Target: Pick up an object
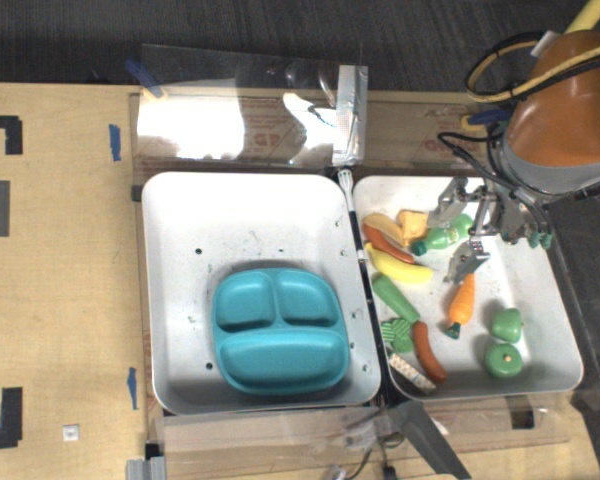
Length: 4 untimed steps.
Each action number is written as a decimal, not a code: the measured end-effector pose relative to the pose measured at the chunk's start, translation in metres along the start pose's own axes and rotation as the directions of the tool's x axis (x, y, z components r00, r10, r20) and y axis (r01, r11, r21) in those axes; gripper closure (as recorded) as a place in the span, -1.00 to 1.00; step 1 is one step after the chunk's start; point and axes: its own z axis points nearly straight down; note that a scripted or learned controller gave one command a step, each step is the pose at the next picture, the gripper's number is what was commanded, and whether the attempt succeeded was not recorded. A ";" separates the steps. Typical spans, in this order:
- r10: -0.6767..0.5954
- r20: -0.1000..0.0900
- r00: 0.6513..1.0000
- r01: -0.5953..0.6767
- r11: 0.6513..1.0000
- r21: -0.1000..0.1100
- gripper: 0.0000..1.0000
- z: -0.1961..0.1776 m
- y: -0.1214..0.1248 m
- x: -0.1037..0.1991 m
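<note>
Toys crowd the right bin (560,298), likely so the claw (470,258) has plenty to try: carrot (461,302) just below it at 6 o'clock, banana (400,268) and hot dog (385,234) at 9, green apples (504,343) toward 5. Whether it is wide or narrow I cannot tell. The left bin (170,268) holds a teal tray (278,330).
</note>
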 end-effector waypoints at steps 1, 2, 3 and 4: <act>-0.058 0.005 0.998 0.058 0.998 0.001 -1.00 0.122 -0.001 -0.026; -0.091 0.006 0.996 0.091 0.996 0.002 -1.00 0.126 -0.036 0.019; -0.191 0.009 0.982 0.191 0.982 0.004 -1.00 0.127 -0.071 0.018; -0.266 0.007 0.964 0.266 0.964 0.003 -1.00 0.127 -0.084 0.001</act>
